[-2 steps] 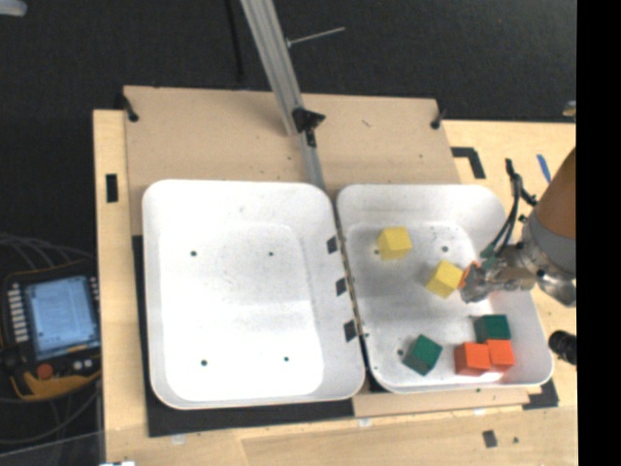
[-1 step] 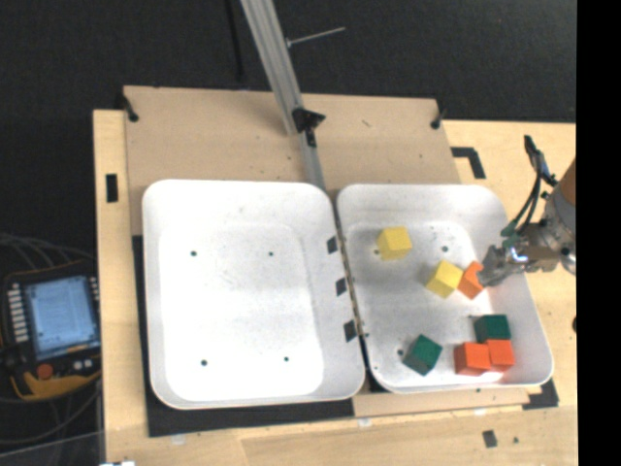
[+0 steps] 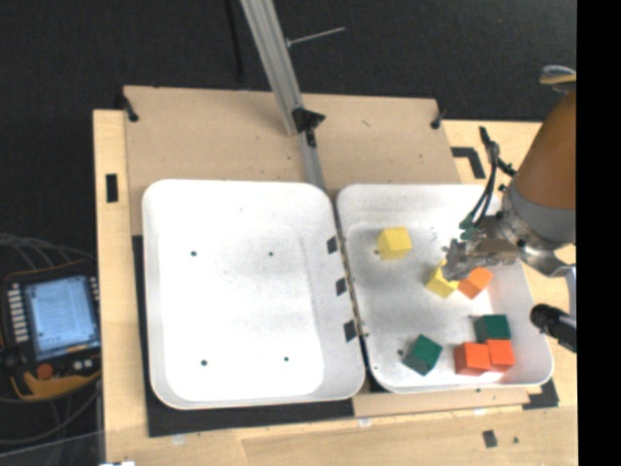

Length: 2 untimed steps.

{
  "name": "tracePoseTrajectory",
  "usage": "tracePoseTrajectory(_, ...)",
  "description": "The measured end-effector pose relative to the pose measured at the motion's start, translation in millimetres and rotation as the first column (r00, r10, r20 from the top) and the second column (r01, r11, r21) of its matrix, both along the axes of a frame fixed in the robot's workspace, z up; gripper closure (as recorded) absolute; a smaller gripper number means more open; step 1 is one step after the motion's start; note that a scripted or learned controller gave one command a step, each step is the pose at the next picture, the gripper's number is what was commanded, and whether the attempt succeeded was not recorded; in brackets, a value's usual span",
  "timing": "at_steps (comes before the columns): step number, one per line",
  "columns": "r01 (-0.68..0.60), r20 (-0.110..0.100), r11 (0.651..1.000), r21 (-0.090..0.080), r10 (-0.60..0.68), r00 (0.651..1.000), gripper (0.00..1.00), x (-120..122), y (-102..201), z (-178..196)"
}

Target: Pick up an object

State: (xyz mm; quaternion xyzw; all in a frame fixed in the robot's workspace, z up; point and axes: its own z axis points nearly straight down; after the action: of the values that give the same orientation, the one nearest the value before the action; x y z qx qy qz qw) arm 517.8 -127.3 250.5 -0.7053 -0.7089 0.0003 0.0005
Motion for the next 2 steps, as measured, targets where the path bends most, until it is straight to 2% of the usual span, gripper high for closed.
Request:
tracePoseTrajectory(1, -0.002, 0.004, 1.000, 0.000, 0.002, 1.000, 1.00, 25, 47, 6)
tracePoseTrajectory(2, -0.001, 0.000, 1.000, 0.001, 0.001, 1.000, 1.00, 39, 100, -8)
